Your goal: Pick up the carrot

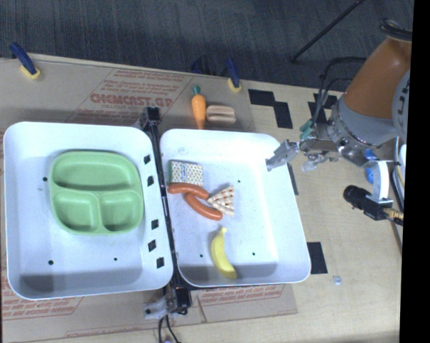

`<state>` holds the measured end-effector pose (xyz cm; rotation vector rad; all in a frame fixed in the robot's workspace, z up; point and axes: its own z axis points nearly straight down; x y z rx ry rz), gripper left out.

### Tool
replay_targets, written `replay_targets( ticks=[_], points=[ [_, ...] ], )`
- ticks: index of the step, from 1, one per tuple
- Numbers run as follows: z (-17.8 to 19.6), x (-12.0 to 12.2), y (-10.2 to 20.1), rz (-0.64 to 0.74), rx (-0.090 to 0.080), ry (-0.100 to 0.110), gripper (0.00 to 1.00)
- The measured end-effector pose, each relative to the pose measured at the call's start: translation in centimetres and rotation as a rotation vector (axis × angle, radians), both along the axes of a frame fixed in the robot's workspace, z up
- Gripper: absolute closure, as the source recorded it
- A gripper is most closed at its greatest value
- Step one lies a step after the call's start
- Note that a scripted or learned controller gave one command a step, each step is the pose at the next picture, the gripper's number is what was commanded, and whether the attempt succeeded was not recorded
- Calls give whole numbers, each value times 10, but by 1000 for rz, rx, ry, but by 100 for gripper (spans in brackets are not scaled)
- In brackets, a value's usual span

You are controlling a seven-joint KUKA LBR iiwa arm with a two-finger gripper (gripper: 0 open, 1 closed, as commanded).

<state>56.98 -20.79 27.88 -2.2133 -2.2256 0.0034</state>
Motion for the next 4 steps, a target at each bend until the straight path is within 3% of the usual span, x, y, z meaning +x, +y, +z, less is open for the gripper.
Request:
replay_targets(
  ticks=[1, 2, 3, 4],
  points=[
    [-94, -30, -3, -132, 1, 1, 0],
    [-188, -93, 18, -79, 1, 1, 0],
    [-185, -41, 69, 9, 1, 0, 0],
    [-76, -35, 16, 136, 0, -2, 0]
  ],
)
